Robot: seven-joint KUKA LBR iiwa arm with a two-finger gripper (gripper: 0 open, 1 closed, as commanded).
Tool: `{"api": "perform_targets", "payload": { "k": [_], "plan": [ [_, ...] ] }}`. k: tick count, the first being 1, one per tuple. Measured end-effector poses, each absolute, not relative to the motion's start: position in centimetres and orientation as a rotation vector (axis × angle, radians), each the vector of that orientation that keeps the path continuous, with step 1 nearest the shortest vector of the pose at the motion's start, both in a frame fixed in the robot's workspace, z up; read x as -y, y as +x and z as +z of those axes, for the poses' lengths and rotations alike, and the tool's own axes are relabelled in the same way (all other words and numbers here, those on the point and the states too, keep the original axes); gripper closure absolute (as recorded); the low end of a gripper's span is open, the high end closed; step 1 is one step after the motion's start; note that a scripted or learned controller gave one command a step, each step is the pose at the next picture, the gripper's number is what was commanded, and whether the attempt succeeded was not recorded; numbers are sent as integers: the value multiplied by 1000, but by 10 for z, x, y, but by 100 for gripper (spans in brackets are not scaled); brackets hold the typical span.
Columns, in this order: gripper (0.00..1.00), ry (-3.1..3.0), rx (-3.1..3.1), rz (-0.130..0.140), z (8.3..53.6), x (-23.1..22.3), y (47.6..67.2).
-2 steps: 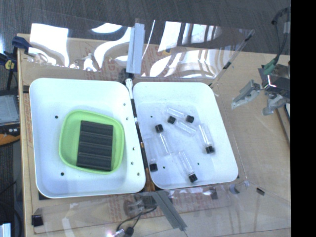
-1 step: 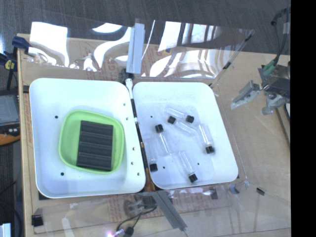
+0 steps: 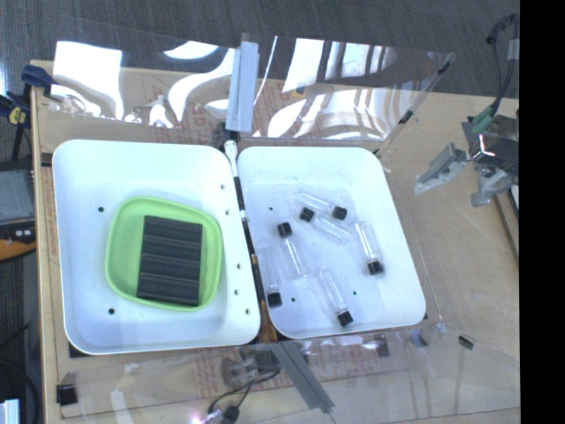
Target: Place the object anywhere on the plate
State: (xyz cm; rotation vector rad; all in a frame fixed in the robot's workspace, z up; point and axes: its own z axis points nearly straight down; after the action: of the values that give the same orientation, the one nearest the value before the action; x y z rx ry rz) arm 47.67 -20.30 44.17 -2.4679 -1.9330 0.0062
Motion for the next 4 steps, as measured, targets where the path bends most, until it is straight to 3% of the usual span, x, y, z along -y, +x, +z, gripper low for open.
{"api": "perform_targets", "payload": {
  "k": [4],
  "plan": [
    [0,-2555,1821,8,442,204,476]
  ]
}}
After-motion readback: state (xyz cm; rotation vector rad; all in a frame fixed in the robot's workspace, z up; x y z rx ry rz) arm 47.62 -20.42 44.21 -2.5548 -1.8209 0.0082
